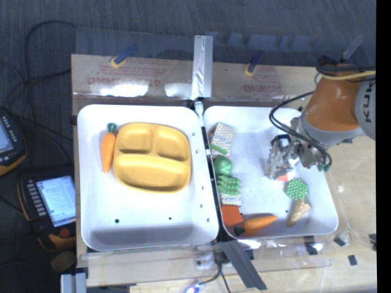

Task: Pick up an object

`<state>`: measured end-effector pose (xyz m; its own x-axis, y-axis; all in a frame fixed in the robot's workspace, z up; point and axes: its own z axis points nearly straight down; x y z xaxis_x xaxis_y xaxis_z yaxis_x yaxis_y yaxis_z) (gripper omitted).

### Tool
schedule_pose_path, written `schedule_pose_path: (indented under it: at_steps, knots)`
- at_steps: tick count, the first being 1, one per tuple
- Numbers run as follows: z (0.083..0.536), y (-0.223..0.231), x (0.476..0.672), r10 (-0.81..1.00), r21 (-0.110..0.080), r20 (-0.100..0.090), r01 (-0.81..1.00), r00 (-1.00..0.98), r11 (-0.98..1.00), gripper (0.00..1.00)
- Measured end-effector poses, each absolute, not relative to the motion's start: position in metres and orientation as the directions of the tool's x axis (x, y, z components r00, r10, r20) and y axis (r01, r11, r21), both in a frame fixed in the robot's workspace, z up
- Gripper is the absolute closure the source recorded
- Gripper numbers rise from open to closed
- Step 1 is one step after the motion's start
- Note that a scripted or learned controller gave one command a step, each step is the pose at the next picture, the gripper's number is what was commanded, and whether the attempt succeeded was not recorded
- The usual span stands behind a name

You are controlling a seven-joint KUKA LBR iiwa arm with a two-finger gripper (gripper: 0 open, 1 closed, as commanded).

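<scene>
My gripper point(278, 165) hangs low over the right bin point(256, 182), toward its right side, under the orange wrist band. Just below and right of it lies a green ice-cream cone toy point(297, 198). A small red-and-white bit point(283, 176) shows at the fingertips, but whether it is held I cannot make out. Along the bin's left wall sit a patterned box point(221, 138), a green round toy point(223, 165), a green bumpy piece point(229, 186) and an orange carrot point(259, 223) at the front.
The left bin point(91, 224) holds a yellow divided tray point(151, 155) and a carrot point(108, 149) standing along its left side. A metal divider point(203, 66) rises behind the two bins. Cables and handheld devices lie left of the bench.
</scene>
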<state>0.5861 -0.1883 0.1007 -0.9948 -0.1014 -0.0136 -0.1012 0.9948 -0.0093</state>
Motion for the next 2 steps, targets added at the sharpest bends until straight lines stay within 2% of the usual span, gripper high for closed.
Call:
schedule_pose_path:
  at_steps: [1, 2]
  knots:
    - [0.093, -0.173, 0.497, 0.106, -0.003, -0.022, 0.106, -0.994, 0.994, 1.00]
    - [0.092, -0.123, 0.495, 0.167, -0.002, -0.022, 0.167, -0.986, 0.986, 1.00]
